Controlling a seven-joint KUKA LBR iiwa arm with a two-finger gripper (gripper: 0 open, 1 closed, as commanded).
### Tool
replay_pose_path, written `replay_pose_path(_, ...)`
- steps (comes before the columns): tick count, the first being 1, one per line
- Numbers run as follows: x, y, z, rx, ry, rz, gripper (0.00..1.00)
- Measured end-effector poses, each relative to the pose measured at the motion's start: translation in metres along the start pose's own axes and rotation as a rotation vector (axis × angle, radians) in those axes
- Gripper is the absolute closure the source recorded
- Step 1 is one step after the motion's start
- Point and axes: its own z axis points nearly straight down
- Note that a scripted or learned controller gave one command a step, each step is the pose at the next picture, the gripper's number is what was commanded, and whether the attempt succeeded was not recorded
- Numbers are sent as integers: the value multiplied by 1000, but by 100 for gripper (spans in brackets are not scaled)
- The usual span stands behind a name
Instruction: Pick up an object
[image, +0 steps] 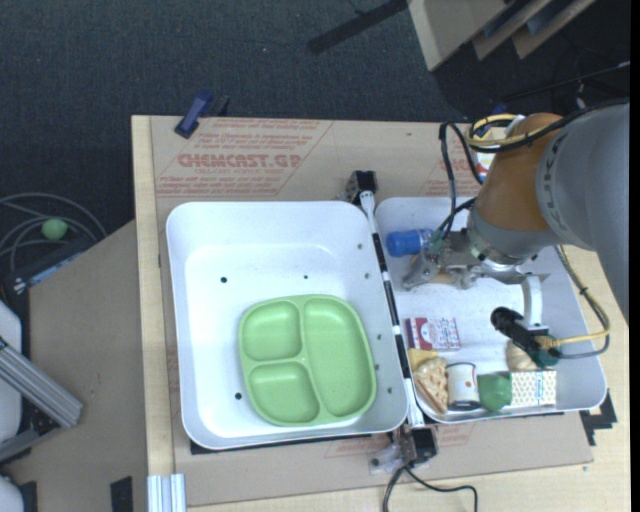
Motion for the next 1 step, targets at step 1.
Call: replay_pose_path(1, -2, 36, 0, -4, -1, -1, 0)
